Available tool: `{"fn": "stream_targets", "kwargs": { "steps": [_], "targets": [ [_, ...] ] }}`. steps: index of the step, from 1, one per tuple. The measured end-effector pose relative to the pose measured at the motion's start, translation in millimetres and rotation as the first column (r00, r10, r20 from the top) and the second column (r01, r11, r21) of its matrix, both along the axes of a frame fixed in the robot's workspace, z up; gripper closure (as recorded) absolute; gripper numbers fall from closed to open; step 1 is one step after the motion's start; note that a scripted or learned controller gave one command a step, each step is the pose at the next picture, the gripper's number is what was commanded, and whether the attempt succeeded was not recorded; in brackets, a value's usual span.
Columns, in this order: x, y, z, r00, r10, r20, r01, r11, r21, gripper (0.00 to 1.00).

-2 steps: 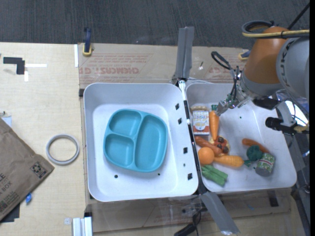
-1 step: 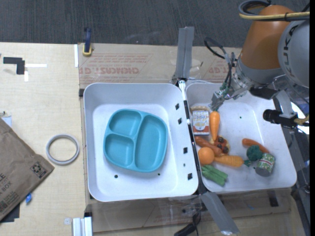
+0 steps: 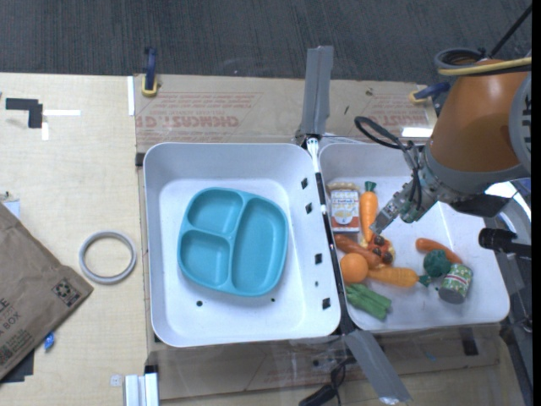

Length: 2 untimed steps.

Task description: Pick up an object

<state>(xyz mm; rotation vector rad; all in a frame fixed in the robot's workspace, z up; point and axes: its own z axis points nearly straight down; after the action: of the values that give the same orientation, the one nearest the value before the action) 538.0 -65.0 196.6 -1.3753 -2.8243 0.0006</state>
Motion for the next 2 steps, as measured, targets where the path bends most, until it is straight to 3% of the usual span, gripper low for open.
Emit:
{"fn": "stream_targets", "kwargs": {
  "steps": [1,2],
  "targets": [
    [80,7,3,0.995,-0.102,0.001,0.102,0.995,-0.001,1.0],
    [43,12,-6,0.844,-0.537,-0.002,0.537,0.844,-0.003,1.0]
  ]
}}
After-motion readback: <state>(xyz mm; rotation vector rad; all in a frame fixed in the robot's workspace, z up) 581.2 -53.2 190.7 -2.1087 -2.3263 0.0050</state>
